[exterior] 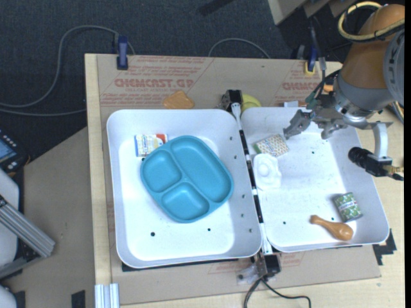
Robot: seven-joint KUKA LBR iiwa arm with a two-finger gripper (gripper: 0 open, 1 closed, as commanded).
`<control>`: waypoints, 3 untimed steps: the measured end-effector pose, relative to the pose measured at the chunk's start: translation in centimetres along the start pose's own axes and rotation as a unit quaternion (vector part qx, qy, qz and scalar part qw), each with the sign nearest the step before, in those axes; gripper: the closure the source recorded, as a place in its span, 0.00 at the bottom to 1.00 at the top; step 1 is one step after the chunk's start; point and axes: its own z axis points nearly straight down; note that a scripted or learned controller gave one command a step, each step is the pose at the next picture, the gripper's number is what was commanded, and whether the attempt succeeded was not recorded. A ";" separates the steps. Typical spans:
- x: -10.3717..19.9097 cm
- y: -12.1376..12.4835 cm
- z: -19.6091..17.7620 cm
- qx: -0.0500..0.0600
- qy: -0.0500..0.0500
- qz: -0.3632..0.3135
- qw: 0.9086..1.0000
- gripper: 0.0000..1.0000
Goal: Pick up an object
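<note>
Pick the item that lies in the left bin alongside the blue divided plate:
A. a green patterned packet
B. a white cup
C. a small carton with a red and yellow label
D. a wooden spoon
C: the small carton sits at the upper-left edge of the blue divided plate in the left bin; the other items listed lie in the right bin.

1. The right bin (372,201) has a broad open floor through its middle; things lie mostly along its edges.
2. A patterned packet (272,146) and a white object (266,171) crowd its left wall, just beside the divider.
3. A green packet (347,206) and a wooden spoon (332,228) take up the near right corner.
4. The hand (314,122) hangs over the far edge, above bare floor.
5. In the left bin (122,191), a blue divided plate (185,178) fills the centre, touching a small carton (148,144); open floor runs along the near and left sides.
</note>
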 end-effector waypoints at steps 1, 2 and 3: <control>-7.6 -0.5 11.1 0.009 0.002 0.004 1.000 0.00; -11.0 6.3 9.2 0.004 0.004 0.000 1.000 0.00; -10.9 6.3 8.1 0.001 0.001 -0.001 1.000 1.00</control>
